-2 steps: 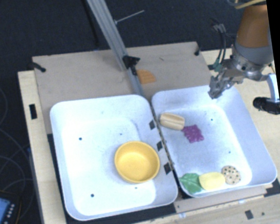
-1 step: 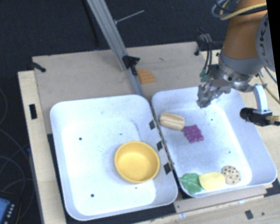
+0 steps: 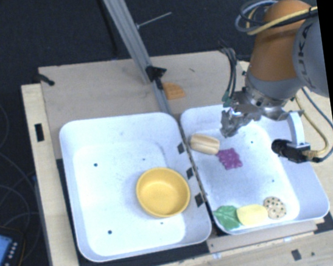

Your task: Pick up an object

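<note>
One tool (image 3: 228, 128) hovers near the bread roll (image 3: 204, 144), its tips perhaps blurred.

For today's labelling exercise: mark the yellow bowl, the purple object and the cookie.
yellow bowl (image 3: 162, 192), camera view, inner floor of the bowl.
purple object (image 3: 230, 158), camera view, its middle.
cookie (image 3: 276, 207), camera view, centre of its top face.

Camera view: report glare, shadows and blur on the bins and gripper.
Camera view: even, soft lighting; both white bins look bright but keep their detail; the yellow bowl casts hardly any shadow; the gripper is slightly soft, its fingers hard to resolve; the whole image is low in resolution.
</note>
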`<move>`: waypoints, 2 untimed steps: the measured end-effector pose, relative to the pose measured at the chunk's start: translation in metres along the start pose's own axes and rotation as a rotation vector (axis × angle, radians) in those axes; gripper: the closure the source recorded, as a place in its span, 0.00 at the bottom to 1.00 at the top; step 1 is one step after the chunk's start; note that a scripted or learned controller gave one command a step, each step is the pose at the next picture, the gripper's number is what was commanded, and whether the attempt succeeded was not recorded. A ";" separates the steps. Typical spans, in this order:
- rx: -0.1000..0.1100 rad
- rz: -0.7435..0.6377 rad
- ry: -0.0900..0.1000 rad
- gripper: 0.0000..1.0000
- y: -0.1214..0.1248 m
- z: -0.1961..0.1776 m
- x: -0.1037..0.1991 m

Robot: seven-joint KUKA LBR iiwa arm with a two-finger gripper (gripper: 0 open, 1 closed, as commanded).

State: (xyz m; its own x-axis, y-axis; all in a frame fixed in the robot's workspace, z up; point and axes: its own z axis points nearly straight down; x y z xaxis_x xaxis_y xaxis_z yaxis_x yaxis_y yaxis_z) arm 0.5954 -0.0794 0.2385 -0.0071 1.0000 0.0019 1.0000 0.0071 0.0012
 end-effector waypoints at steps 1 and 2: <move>0.001 0.000 0.000 1.00 -0.016 0.005 0.055; 0.001 0.000 0.000 1.00 -0.046 -0.006 0.098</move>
State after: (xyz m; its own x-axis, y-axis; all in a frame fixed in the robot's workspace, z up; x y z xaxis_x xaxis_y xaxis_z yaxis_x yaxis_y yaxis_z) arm 0.5489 0.0177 0.2442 -0.0070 1.0000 0.0023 1.0000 0.0070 0.0001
